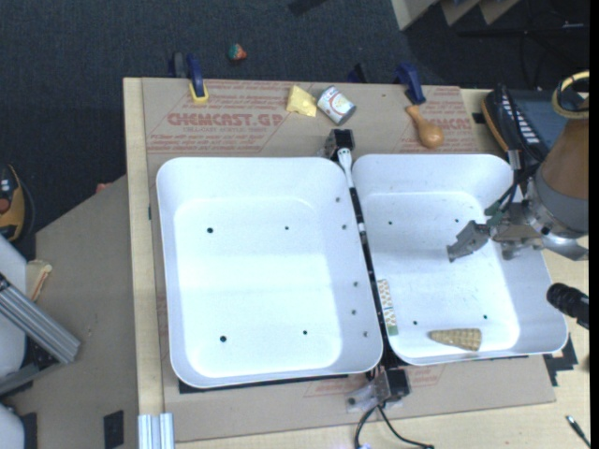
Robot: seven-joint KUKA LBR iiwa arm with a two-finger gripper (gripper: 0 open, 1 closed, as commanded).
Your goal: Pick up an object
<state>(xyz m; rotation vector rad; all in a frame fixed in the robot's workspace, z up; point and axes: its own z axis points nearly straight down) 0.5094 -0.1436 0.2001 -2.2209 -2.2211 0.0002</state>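
A tan waffle-patterned cone lies on its side near the front edge of the right bin. My gripper reaches in from the right and hangs over the middle-right of that bin. It is well behind the cone and apart from it. The grey arm with its orange band rises at the right edge. The left bin has a bare white floor with a few dark dots.
On the board behind the bins lie a yellow piece, a small white box and an orange-brown wooden piece. Blue clamps hold the board's far edge. A labelled strip runs between the bins.
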